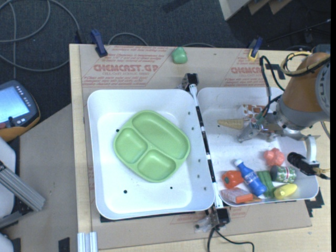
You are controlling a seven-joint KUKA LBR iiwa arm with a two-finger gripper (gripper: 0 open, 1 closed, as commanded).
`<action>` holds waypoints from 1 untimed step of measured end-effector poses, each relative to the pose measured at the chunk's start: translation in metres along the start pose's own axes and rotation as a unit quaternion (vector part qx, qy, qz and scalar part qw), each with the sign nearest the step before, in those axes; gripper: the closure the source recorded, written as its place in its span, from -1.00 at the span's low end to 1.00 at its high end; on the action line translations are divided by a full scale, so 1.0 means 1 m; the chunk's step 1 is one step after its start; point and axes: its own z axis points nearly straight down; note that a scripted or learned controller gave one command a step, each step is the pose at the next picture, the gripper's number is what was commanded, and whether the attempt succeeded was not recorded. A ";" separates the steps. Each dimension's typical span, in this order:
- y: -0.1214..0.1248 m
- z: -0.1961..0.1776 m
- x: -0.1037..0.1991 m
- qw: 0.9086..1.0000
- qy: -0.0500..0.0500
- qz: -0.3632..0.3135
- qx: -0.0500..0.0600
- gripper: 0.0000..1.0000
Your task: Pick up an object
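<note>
My gripper (251, 133) is low in the right bin (210, 100), near its middle, under the arm's orange band (306, 83). Its tip lies just right of a tan cone (230, 123) and below a patterned wrapper (253, 110); I cannot tell whether it touches either. Nothing shows as held. Toward the bin's front lie a salmon lump (273, 156), a blue bottle (251, 177), an orange-red pepper (231, 179), a green can (286, 173), a yellow piece (285, 191) and a pink piece (239, 197).
The left bin (100, 140) holds a green divided plate (152, 146). A green ball (179, 55) sits on the board behind the bins. Blue clamps (97, 42) grip the board's back edge. Cables (270, 77) hang by the arm.
</note>
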 end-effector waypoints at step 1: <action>0.076 -0.007 -0.036 1.000 0.008 -0.009 0.014 -1.00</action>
